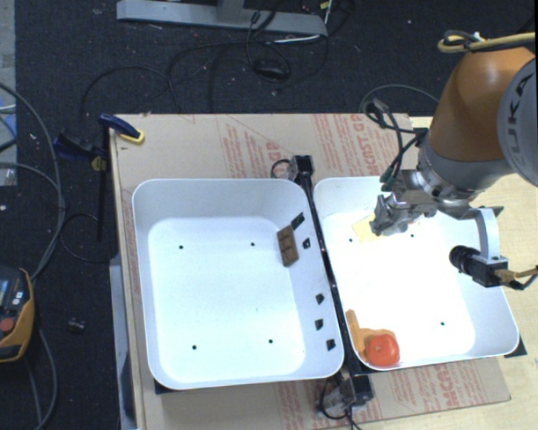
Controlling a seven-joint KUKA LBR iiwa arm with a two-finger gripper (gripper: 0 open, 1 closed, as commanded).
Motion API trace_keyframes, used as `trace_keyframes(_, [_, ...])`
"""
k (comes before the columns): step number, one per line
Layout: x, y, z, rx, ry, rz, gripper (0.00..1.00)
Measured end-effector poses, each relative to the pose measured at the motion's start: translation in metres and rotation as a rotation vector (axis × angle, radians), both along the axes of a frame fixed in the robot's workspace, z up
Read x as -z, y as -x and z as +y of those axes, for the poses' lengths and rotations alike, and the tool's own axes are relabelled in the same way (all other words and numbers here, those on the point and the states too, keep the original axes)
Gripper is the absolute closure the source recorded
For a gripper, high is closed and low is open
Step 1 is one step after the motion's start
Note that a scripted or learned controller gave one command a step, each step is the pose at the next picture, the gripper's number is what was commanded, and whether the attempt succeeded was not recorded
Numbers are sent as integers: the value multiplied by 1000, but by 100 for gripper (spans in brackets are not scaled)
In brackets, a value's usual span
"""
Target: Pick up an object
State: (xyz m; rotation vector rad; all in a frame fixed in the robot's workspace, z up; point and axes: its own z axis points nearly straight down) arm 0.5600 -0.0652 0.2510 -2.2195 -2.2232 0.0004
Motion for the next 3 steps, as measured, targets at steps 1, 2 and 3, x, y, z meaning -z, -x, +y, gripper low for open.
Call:
trace_keyframes(1, [13, -18, 45, -2, 0, 0, 100])
trace_keyframes(2, [25, -29, 97, -3, -1, 1, 100])
trace_keyframes(3, [13, -43, 143, -1, -1, -1, 100])
